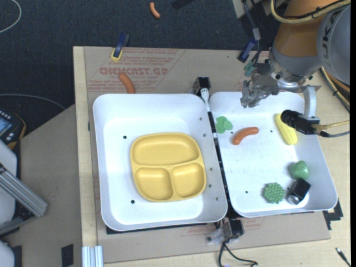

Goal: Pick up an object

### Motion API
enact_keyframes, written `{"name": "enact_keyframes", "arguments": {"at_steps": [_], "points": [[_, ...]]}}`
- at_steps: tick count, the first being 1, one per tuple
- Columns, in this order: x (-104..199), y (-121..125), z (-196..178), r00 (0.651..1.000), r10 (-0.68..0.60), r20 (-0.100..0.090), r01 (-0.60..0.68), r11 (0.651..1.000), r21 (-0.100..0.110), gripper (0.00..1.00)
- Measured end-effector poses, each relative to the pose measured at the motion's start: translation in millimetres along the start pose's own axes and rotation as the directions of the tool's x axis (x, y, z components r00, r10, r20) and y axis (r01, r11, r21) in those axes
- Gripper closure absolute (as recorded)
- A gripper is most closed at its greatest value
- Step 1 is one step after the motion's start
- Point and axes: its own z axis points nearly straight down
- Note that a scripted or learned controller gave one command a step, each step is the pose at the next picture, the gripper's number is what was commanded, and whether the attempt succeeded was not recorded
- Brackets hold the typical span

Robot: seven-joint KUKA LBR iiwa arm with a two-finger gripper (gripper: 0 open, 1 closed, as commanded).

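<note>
My gripper (251,99) hangs over the back left corner of the right bin (317,204), with nothing seen in it. In that bin an orange sausage (245,134) lies just in front of the gripper. A small green leafy piece (223,124) sits to the sausage's left by the bin wall. A yellow corn cob (285,129) lies at the right. Near the front right are a green pepper (300,169), a green bumpy ball (273,192) and a small black-and-white object (298,191).
The left bin (111,115) holds a yellow divided plate (167,166). An orange sausage (127,83) lies on the cardboard behind the left bin. Another sausage (154,10) is on the dark floor. Clamps (118,48) grip the board's back edge.
</note>
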Motion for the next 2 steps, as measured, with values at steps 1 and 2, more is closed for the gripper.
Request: {"name": "enact_keyframes", "arguments": {"at_steps": [1, 2], "points": [[26, -27, 14, 1.000, 0.000, 0.000, 0.000, 1.000, 0.001, 1.00], [25, -16, -4, 1.000, 0.002, 0.002, -0.002, 1.000, -0.009, 1.00]]}}
